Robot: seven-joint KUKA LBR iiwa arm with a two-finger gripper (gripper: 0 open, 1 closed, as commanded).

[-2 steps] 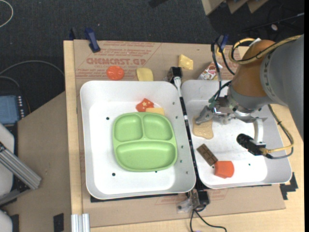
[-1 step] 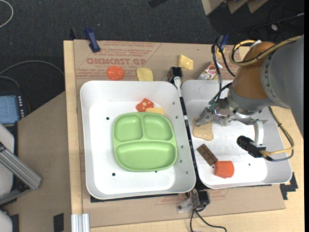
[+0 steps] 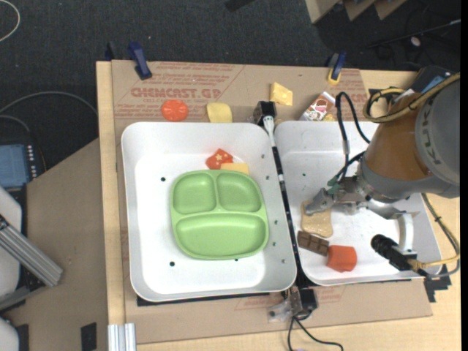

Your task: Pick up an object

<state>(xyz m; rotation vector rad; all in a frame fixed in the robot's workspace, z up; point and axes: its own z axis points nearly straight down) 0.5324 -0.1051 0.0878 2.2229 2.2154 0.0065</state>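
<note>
In the right bin (image 3: 307, 148), near its front left corner, lie a tan slice of bread (image 3: 319, 227), a brown chocolate bar (image 3: 313, 243) and an orange-red block (image 3: 341, 258). My gripper (image 3: 320, 204) reaches in from the right and hangs low over the bread's upper edge, touching it or nearly so. The grey wrist and orange band (image 3: 391, 152) cover the bin's right half.
The left bin (image 3: 146, 196) holds a green divided plate (image 3: 218, 214) with a red piece (image 3: 219, 159) and a yellow piece (image 3: 235, 168) behind it. On the cardboard behind the bins lie an orange ball (image 3: 174, 110), yellow pieces (image 3: 219, 112) and a snack packet (image 3: 318, 108).
</note>
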